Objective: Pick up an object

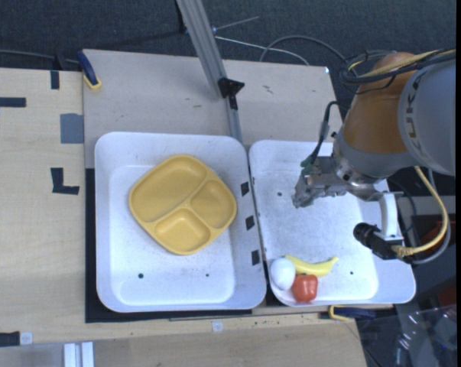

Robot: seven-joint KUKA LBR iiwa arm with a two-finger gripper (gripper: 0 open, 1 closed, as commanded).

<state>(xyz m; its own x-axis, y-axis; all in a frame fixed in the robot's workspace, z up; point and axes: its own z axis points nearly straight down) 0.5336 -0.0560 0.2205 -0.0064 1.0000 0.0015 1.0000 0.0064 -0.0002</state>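
In the right bin [291,167], three small objects cluster at the front left corner: a white egg-like ball [282,273], a yellow banana [314,265] and a red pepper-like piece [306,287]. My gripper [305,193] hangs over the middle of the right bin, well behind that cluster, with nothing visible between its fingers. The grey arm with its orange band [375,121] reaches in from the right.
The left bin [112,205] holds a yellow divided plate [183,202]. A metal pole [207,44] slants across the bench behind the bins. Cables and a black fitting [371,239] hang beside the right bin's right side.
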